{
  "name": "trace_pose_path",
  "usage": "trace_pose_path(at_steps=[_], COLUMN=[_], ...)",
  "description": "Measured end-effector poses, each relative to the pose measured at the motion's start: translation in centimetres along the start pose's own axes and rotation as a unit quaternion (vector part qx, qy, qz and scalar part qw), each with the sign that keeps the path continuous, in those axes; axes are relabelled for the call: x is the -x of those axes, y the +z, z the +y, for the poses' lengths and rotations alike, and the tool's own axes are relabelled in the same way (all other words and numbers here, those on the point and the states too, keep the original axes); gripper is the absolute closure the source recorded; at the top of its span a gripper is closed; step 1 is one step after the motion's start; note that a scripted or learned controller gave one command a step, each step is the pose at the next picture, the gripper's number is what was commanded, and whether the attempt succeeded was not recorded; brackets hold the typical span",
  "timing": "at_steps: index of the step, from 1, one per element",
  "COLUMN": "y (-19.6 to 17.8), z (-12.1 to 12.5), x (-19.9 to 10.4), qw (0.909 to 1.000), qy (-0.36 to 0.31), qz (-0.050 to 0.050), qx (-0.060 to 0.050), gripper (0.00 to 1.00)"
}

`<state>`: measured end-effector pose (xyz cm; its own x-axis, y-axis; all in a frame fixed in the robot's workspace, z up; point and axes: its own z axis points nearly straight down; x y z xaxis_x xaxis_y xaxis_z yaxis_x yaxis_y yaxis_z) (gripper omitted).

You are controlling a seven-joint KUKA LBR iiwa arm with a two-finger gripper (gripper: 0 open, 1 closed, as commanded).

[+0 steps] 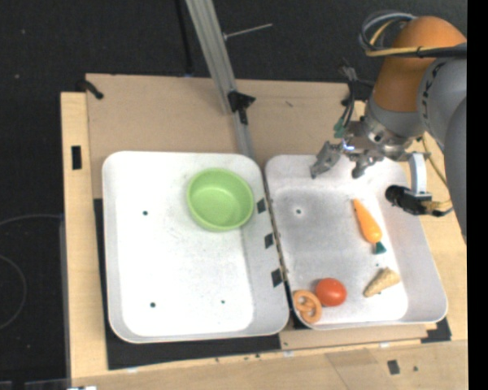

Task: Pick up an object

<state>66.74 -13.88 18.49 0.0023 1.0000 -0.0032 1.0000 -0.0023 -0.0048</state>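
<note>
We see two matt white plastic bins, a smooth, glossy green plastic bowl, a glossy orange carrot and red tomato, all on a bench that looks like plain brown board.

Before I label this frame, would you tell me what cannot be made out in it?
- Gripper, camera view: fingertips small and dark; nothing shows between them.
- Orange ring-shaped piece beside the tomato: too small to identify.
- Tan wedge: too small to name.
- Carrot: its green tip is blurred.
</note>
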Motion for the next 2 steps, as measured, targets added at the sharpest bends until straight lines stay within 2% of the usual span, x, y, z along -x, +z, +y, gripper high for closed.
trace_pose_path(at_steps=[1,2], y=[6.0,4.4], z=[-0.8,-0.6], x=[0.3,0.4], qw=[1.0,1.0], qy=[0.0,0.001], qz=[0.0,0.001], qx=[0.0,0.004], gripper=[0.0,1.0])
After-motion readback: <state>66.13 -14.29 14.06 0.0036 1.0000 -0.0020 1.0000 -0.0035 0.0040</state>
